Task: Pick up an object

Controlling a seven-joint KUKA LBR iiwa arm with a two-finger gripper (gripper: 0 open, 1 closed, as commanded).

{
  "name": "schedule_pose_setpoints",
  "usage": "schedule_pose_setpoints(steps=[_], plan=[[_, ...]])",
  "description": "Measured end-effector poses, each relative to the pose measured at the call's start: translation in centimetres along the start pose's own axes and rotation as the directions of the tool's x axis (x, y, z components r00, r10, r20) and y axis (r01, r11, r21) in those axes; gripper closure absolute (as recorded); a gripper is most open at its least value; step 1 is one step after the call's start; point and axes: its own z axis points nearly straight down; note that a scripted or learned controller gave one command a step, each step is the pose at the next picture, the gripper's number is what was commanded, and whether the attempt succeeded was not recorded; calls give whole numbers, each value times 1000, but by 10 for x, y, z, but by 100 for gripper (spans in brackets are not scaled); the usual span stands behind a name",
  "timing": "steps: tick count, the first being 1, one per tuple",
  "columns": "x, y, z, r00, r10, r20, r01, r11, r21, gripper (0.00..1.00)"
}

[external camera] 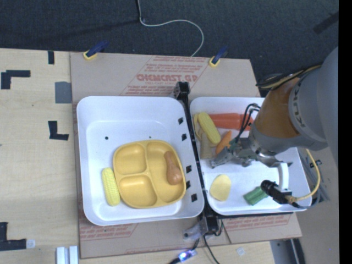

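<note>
Left bin (88, 147): corn cob (110, 186) beside yellow divided plate (147, 174), sausage (173, 168) on plate. Right bin (242, 209): second corn cob (208, 127), orange carrot (223, 142), pale yellow slice (221, 187), green block (254, 195). End effector (223, 158) low over bin near carrot; grip state cannot be told.

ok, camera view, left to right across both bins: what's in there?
Corn cob → yellow divided plate → sausage → second corn cob → pale yellow slice → green block.
</note>
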Motion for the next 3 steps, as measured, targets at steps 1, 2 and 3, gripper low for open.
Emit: schedule_pose_setpoints(steps=[1,2,3], plan=[[-1,0,-8,1000,1,1,-1,1000,2,100],[-3,3,-46,1000,1,0,-1,1000,-2,100],[4,10,-91,1000,-1,0,1,1000,-2,100]])
